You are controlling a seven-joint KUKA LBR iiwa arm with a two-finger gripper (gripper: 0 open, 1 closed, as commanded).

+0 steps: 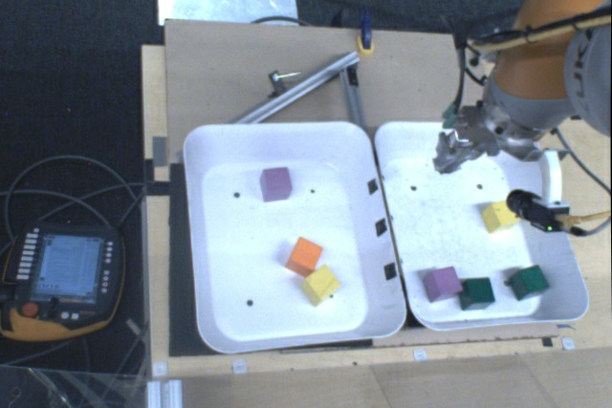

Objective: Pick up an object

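Metallic end effector, finger state unclear, hovers above the smooth right bin holding matte cubes.

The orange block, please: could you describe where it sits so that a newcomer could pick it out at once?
Look at the left bin, the one away from the arm. Three blocks lie in it; the orange block sits near the middle, below the lone purple block. It touches a yellow block at its lower right, and it is the only orange block in either bin.
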